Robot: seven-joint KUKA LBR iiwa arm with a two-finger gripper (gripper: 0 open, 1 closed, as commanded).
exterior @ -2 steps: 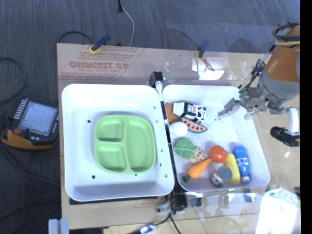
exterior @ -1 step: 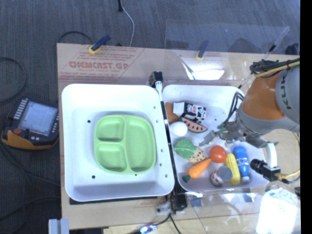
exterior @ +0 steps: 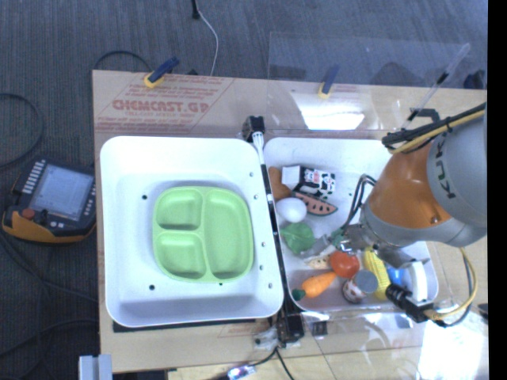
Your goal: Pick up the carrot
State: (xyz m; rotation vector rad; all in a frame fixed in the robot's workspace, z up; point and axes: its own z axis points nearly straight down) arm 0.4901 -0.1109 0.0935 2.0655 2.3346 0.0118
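The carrot (exterior: 318, 283) is small and orange and lies near the front edge of the right bin (exterior: 348, 145), pointing left. My gripper (exterior: 344, 245) hangs low over the middle of that bin, just above and to the right of the carrot. It sits right over a red tomato (exterior: 344, 264). The orange and grey wrist hides most of it. Nothing visibly hangs from the gripper, and the carrot rests on the bin floor.
Packed around the carrot are a green round vegetable (exterior: 298, 237), a white egg (exterior: 291, 210), a milk carton (exterior: 316, 180), a corn cob (exterior: 374, 272) and a mushroom (exterior: 352, 292). The left bin (exterior: 127, 180) holds a green divided plate (exterior: 204, 232).
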